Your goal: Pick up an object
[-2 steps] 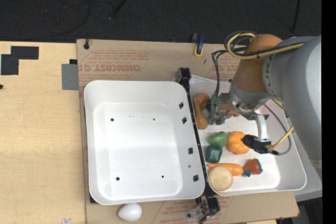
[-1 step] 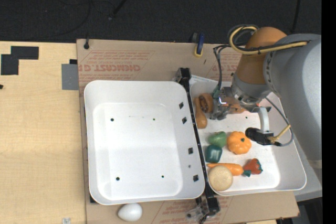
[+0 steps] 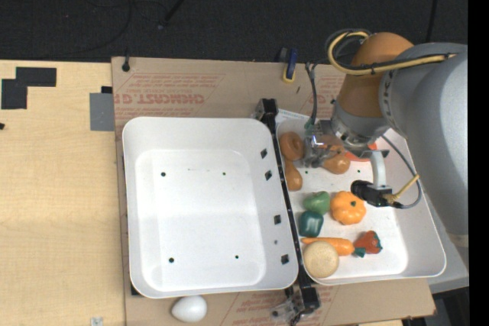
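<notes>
My claw (image 3: 319, 151) low in right bin (image 3: 428, 259), among brown potato-like pieces (image 3: 290, 146); grip state unclear, cannot tell; crowding risks nudging neighbours, closing on nothing.

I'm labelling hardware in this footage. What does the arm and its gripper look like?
The arm is bulky, rounded and grey, with an orange band above the wrist. Yellow and black cables loop over it. The gripper is small, metallic and silver-grey.

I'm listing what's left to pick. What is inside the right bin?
The right bin holds brown potato-like pieces, green vegetables, an orange pumpkin, a carrot, a red piece and a beige round. The arm covers its far corner.
</notes>
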